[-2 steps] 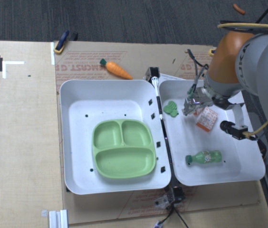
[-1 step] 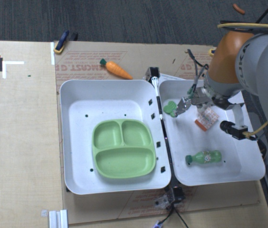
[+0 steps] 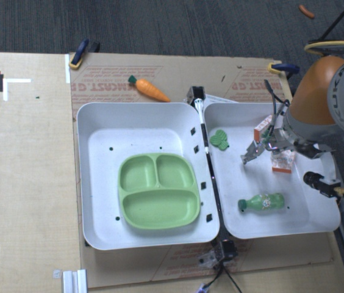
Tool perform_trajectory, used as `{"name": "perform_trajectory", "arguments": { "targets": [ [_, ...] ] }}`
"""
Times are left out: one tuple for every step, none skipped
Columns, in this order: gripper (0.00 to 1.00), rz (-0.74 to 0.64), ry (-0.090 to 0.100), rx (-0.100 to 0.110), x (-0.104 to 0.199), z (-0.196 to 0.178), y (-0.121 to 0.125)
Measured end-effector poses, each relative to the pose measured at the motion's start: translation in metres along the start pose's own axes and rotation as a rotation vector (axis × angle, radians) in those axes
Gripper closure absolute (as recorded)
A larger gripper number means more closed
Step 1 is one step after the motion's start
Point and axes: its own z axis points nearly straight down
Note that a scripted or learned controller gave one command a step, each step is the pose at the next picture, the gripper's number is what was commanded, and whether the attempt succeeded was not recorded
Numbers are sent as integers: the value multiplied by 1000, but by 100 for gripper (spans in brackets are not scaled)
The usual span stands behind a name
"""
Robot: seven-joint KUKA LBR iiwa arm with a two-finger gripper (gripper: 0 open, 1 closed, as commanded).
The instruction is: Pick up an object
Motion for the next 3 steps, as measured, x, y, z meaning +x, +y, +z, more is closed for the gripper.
{"name": "perform_trajectory", "arguments": {
  "targets": [
    [0, -180, 4, 12, -21, 1, 68],
    [0, -188, 1, 3, -67, 2, 4],
    [100, -186, -1, 1, -67, -9, 4]
  ]
}}
